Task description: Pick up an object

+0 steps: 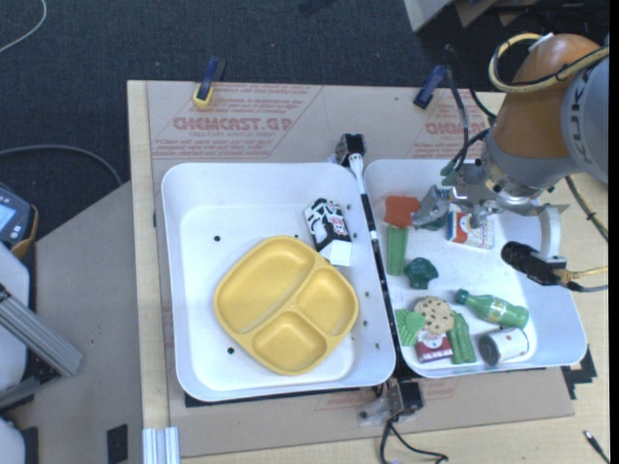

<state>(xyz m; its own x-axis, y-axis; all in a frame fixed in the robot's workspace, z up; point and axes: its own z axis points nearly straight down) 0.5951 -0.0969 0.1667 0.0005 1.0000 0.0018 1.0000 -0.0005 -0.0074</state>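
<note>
- Overhead, two white bins are seen side by side on a bench: the left bin [184,259] and the right bin [561,317], their inner rims touching along a black strip.
- The left bin is occupied mostly by a yellow divided tray [285,303], which is set slightly toward the near right corner; a wide bare band of floor is left along the far and left walls.
- A small black-and-white packet [327,222] is found just beyond the tray, close to the right wall of that bin.
- The gripper [455,206] is positioned over the far part of the right bin, with the grey arm and its orange band [537,95] reaching in from the right; whether its fingers are spread or pressed together cannot be told.
- Beside the gripper, an orange block [401,207] and a red-and-white carton [474,230] are seen near the far wall.
- A green stick [396,247] is laid along the left wall, with a dark green lump [420,272] near it.
- The near edge is crowded: a cookie [435,313], a green bottle [493,308] and a small can [505,344] are packed close together.
- Some open floor is left in the middle right of that bin.
</note>
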